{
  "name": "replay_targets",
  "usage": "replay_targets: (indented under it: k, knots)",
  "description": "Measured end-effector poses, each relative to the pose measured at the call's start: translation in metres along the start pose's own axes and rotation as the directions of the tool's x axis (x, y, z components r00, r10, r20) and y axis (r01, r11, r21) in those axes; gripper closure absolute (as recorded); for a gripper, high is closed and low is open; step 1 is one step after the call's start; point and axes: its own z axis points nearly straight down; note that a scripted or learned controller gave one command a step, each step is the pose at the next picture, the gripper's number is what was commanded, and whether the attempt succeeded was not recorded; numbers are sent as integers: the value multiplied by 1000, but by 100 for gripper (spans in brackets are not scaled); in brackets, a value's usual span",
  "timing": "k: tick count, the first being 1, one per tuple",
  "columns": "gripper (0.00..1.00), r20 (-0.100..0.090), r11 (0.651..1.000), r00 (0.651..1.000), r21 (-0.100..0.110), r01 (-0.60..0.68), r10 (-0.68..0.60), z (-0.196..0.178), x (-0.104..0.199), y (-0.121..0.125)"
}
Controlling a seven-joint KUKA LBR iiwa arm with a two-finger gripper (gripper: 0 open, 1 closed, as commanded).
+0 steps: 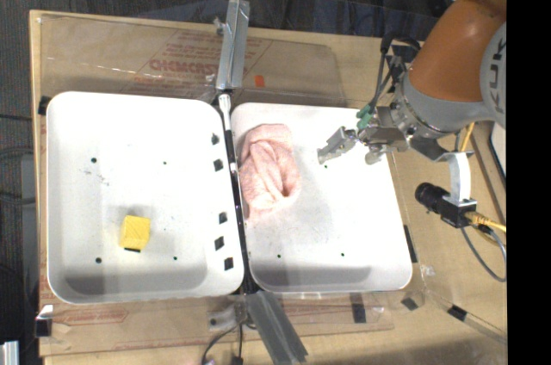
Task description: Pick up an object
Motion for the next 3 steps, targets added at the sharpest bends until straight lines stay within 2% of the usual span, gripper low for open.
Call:
replay_targets:
  k: [1, 2, 3]
  knots:
    - [0, 0, 1000, 1000, -7, 3, -3, 185, -19, 25]
    - [100, -1, 1000, 1000, -6, 8, -8, 174, -19, 25]
    - [100, 1, 979, 979, -2, 206, -206, 93, 4, 93]
